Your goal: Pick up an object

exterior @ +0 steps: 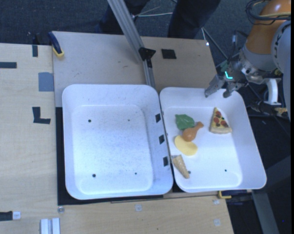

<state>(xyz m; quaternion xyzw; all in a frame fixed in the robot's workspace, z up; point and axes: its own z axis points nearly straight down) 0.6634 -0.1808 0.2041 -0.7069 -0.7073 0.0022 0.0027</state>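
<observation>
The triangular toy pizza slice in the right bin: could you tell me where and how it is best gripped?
Probably across the narrower upper half of the triangular toy pizza slice, descending from above. It lies flat, tip toward the bin's far wall, apart from the other toys, so the gripper could close on its two straight edges.

We see a robotics lab: taped bench (20, 130); white bins (107, 140) centre; arm (268, 38) at two o'clock.

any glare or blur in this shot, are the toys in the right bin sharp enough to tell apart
Camera view: soft overall but even light, no harsh glare on the white bins. The pizza slice, green leaf and yellow piece read clearly; the pincer is darker and blurrier at the bin's far edge.
</observation>
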